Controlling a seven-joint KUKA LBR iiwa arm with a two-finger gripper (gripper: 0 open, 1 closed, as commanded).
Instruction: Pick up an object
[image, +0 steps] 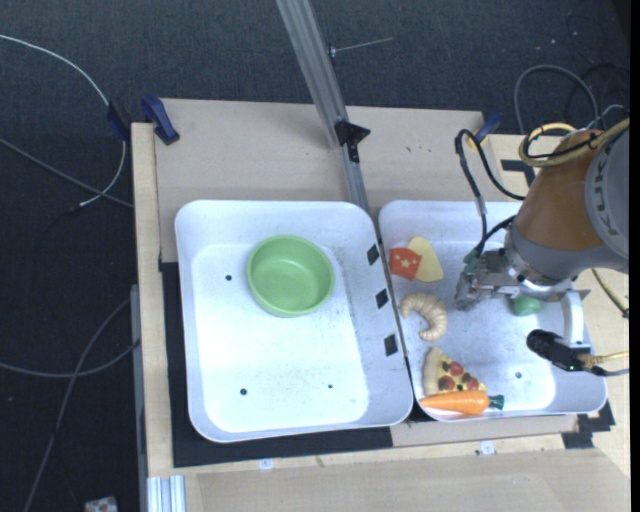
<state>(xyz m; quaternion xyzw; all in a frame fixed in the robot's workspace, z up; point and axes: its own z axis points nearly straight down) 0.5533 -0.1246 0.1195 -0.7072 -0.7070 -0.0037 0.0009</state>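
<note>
A pale, curved croissant-shaped toy (426, 314) lies near the middle of the right white bin (560, 400), just left of the grey two-finger gripper (474, 288); whether the gripper is apart or closed cannot be told. The arm appears to be in its approach. The next move calls for shifting left over a piece and descending. A green bowl (290, 275) sits in the left bin (215, 400).

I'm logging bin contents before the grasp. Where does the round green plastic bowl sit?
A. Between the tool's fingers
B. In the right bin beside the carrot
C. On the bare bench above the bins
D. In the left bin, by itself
D: the round green plastic bowl rests alone on the floor of the left white bin.
</note>
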